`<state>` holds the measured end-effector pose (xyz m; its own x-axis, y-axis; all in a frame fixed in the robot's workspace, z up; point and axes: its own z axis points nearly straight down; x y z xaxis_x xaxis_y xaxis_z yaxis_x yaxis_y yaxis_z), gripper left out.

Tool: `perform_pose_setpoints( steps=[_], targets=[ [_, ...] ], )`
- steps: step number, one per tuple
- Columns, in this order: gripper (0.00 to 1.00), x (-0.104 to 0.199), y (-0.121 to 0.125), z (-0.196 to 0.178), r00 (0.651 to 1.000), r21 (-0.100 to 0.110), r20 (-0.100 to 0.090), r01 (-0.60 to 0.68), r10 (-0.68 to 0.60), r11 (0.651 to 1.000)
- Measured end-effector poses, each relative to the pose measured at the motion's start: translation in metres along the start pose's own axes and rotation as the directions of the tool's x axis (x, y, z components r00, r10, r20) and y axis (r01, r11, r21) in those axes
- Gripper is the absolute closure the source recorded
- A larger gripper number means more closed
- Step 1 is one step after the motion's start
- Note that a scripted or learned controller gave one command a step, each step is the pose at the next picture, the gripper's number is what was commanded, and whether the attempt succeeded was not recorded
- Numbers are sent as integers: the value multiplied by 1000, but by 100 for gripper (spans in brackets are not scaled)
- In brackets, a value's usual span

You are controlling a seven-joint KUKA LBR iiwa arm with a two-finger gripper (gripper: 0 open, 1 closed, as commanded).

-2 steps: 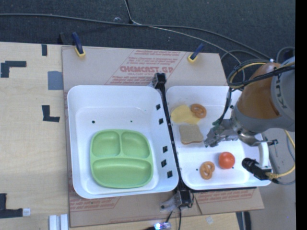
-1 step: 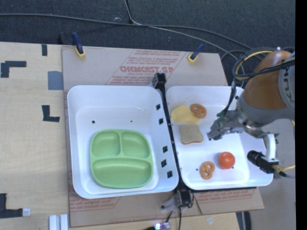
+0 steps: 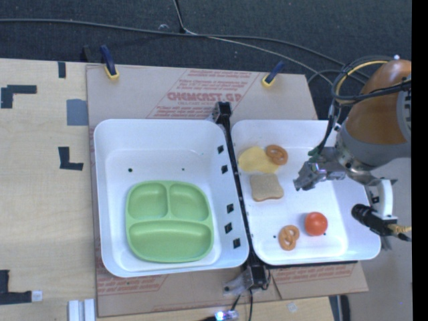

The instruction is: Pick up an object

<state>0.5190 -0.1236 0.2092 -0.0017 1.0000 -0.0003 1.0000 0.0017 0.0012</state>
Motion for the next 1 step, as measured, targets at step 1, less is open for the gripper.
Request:
perform_pose_setpoints(
  steps=[1],
  targets=[
    [100, 53, 9, 5, 1000, 3, -2, 5, -5, 1000]
  ],
)
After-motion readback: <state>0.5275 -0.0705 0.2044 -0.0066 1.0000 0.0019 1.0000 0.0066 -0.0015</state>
